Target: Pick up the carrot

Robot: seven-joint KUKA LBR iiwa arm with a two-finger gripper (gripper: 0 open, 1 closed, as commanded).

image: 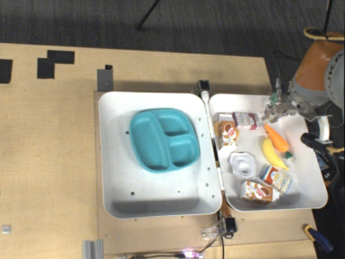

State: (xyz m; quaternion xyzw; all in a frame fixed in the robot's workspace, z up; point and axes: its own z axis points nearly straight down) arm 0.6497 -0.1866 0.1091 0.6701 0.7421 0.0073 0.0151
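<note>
While the grey arm reaches in from the right, its gripper sits over the far right part of the right bin. Whether the gripper is released or clenched cannot be told from this slanted overhead view; it is small and partly blurred. Nothing is seen held in it. The gripper's tip lies just beyond the carrot's far end, very near it, but contact cannot be confirmed. The arm's orange band shows at the far right, above the wrist, and the arm slopes down and leftward toward the bin.

The carrot lies in the right bin, towards its right side, slanting from far-left to near-right, with a small green tip at its near end. A yellow banana lies just beside it on the left, roughly parallel and seemingly touching it.

Also in the right bin are a pink and white carton at the far side, a brown snack packet near the bin's left wall, a small white cup in the middle, and two colourful packets at the near side.

The left bin holds a teal divided tray. Both bins rest on a pale wooden bench.
</note>
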